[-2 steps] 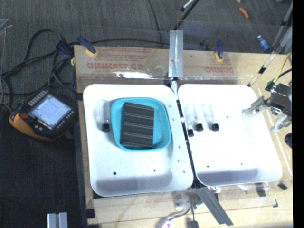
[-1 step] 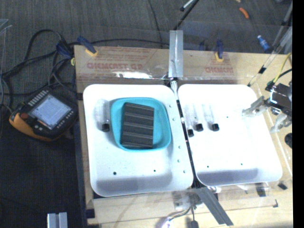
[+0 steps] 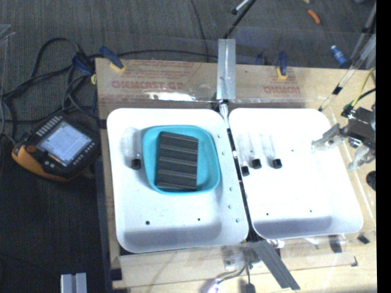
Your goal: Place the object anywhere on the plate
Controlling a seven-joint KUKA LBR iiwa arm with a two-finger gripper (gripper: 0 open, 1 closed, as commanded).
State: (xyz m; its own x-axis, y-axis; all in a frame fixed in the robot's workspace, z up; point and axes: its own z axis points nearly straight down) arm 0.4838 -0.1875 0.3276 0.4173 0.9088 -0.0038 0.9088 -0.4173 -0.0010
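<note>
Although the dark ridged block [image 3: 177,160] already lay on the blue plate [image 3: 211,163], the claw [image 3: 342,133] sat well right of the plate, its grip unreadable. Any fresh reach could have nudged the block off.

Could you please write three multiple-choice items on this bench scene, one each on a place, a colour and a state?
1. Where does the plate lie?
A. In the left bin
B. In the right bin
C. On the floor

2. What colour is the plate?
A. Red
B. Blue
C. Yellow

3. What state is the dark ridged block in?
A. Hanging in the air
B. Lying on the plate
C. Lying in the right bin

Answers: 1 A, as the plate sits inside the left bin, not the right bin. 2 B, since its rim shows light blue against the white bin. 3 B, because the block lies flat within the plate's rim, while the gripper is over at the right bin's far side.
</note>
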